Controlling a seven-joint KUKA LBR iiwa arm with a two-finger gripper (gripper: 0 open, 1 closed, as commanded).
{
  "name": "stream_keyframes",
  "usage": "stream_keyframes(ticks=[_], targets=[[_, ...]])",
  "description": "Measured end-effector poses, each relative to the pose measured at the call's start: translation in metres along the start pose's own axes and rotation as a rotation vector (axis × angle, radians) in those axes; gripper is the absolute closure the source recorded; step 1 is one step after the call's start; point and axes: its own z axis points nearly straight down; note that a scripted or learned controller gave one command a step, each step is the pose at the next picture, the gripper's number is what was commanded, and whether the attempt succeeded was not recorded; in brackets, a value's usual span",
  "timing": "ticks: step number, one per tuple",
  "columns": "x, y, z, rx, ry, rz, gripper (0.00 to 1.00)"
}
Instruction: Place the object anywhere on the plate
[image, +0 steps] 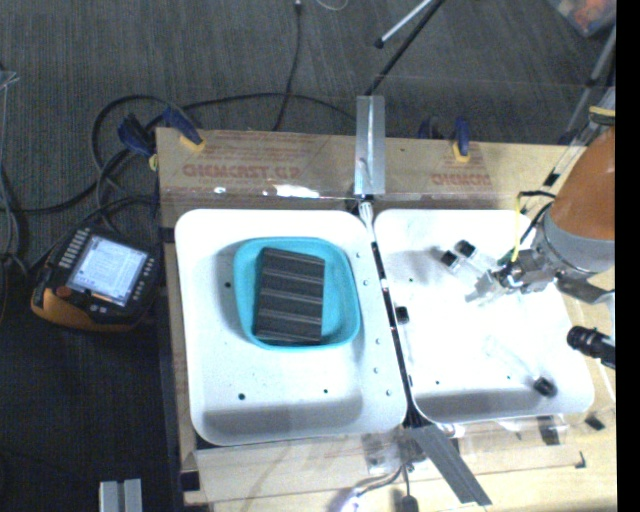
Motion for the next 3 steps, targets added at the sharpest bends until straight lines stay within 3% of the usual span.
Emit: stream_keyframes(ticks=[1, 2, 3], targets=[[0.000, 0.000, 0.000, 0.000, 0.000, 0.000, 0.00], [-0.019, -0.058, 0.005, 0.004, -0.001, 0.065, 0.00], [-0.019, -0.057, -0.232, -0.001, -0.005, 0.038, 0.00]])
